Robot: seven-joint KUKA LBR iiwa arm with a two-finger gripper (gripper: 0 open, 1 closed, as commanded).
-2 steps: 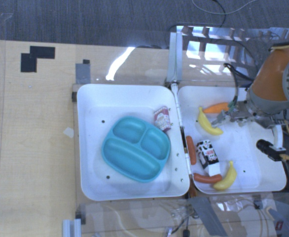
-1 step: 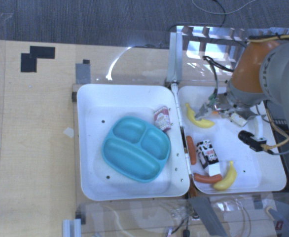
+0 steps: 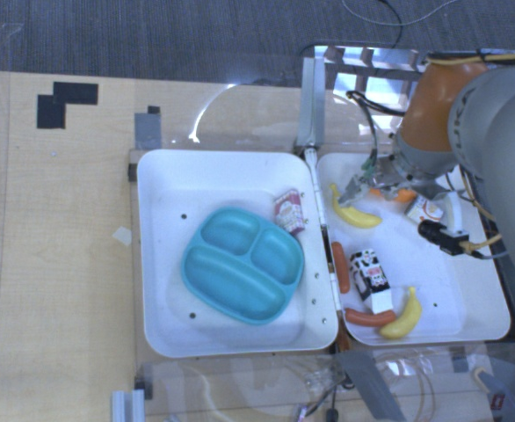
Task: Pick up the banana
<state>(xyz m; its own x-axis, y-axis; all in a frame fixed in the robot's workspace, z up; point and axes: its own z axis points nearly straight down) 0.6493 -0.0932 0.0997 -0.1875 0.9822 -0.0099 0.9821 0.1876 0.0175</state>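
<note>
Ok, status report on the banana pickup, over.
Gripper low over right white bin, beside upper yellow banana. Nothing visibly held. Second yellow banana near front, against red sausage.

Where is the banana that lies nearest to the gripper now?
The banana lies in the right bin, near its upper-left corner, just below the gripper and above the hot dog.

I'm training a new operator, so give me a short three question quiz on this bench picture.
1. True or false: the blue divided plate lies in the left bin.
2. How many bananas are in the right bin?
3. Which banana lies nearest the gripper: A, upper banana; B, lower banana?

Key: 1 true. 2 two. 3 A; the gripper hovers just above the upper banana's far end, with nothing visibly held.
</note>
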